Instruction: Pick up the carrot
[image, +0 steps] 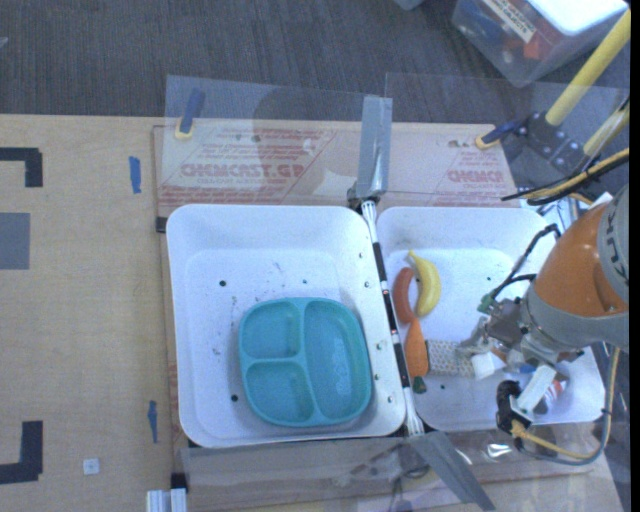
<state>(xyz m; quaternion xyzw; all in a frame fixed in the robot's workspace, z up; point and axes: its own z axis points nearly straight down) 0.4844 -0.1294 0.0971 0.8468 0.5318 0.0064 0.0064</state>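
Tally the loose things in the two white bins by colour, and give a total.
Yellow: 1, the banana
Orange: 2, the carrot and a curved orange piece beside the banana
Teal: 1, the divided plate
Total: 4

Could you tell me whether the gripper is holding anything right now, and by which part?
It cannot be told. The gripper sits low in the right bin, just right of the carrot, and nothing is visibly between its fingers.
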